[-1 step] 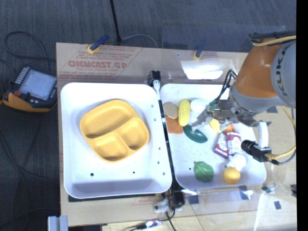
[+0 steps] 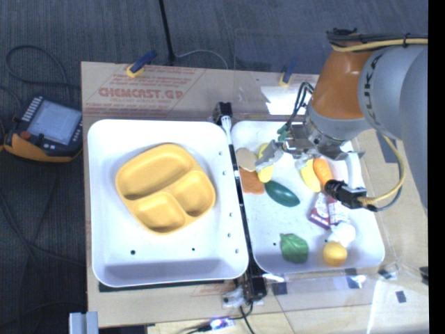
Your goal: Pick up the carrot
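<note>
Item, carrot (image 2: 321, 170): I am seeing it lying in the right bin (image 2: 368, 256), near the far rim, just beside a yellow piece (image 2: 309, 177). Item, gripper (image 2: 295, 148): hanging over the same bin, just left of the carrot; I cannot tell how it is set. Item, left bin (image 2: 104, 256): holding a yellow divided tray (image 2: 165, 186). Also lying in the right bin: a dark green vegetable (image 2: 281, 193) and a lemon (image 2: 335, 253).

Even, fairly bright light falls from overhead, so the two white bins (image 2: 97, 207) glow almost washed out while the dark carpet (image 2: 42, 33) in the upper left of the frame stays dull. Shadows are soft and short, hugging the yellow tray (image 2: 165, 186). The whole view is slightly grainy and soft, with small toys at lower right smeared.
</note>
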{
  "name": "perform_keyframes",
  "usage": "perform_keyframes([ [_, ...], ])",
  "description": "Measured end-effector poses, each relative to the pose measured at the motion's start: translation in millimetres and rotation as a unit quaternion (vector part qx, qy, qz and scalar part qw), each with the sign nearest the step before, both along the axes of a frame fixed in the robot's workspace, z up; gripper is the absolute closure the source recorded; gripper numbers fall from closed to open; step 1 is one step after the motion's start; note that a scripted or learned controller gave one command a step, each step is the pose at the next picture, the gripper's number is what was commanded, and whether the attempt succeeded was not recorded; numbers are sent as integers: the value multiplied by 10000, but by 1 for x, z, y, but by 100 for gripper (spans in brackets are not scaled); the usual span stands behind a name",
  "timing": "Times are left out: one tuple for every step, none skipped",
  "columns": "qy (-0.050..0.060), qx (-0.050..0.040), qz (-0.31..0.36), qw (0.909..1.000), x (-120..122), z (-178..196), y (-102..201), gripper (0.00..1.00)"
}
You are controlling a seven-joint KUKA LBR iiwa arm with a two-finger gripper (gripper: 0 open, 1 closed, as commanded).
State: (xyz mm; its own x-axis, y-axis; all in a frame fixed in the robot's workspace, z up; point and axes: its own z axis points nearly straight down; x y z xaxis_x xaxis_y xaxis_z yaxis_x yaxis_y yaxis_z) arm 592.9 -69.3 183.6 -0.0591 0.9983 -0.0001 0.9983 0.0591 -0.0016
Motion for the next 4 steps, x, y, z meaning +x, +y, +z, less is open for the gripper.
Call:
perform_keyframes([
  [-15,11,-1552,9879,-1,-95,-44,0],
  [-4,-8,-1008,9949,1,-17,-73,0],
  [-2,22,-2021,9794,21,-85,-105,0],
  [-61,104,-2403,9706,10,-88,-119,0],
])
